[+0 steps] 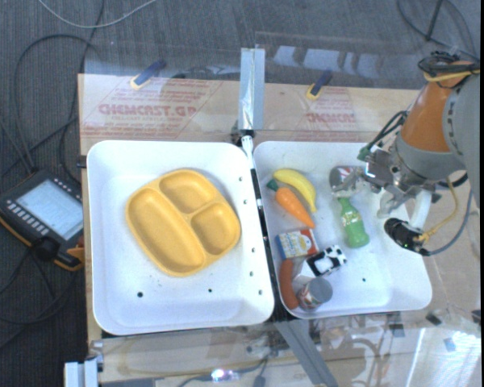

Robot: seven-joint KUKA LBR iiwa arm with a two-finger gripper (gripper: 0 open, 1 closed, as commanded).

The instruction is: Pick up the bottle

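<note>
Nearest, at the lower middle of the frame, a grey-lidded can (pixel 313 292) lies in the right bin (pixel 403 285), beside a black-and-white toy (pixel 327 260) and a small orange carton (pixel 295 243); its print is too small to read. Above them lie a plastic carrot (pixel 293 204) and banana (pixel 297 185). The green bottle (pixel 352 222) lies mid-bin, untouched. Left, a yellow sectioned plate (pixel 184 220) fills the other bin (pixel 113 297). Whether the gripper (pixel 371 180), at right, is released or clenched cannot be told. Farther up, the board (pixel 145 111) reads "CHEMCAST".

Your worktop (pixel 185 107), brown board surface, left white bin (pixel 105 297) and right white bin (pixel 403 293) touching side by side on it.
</note>
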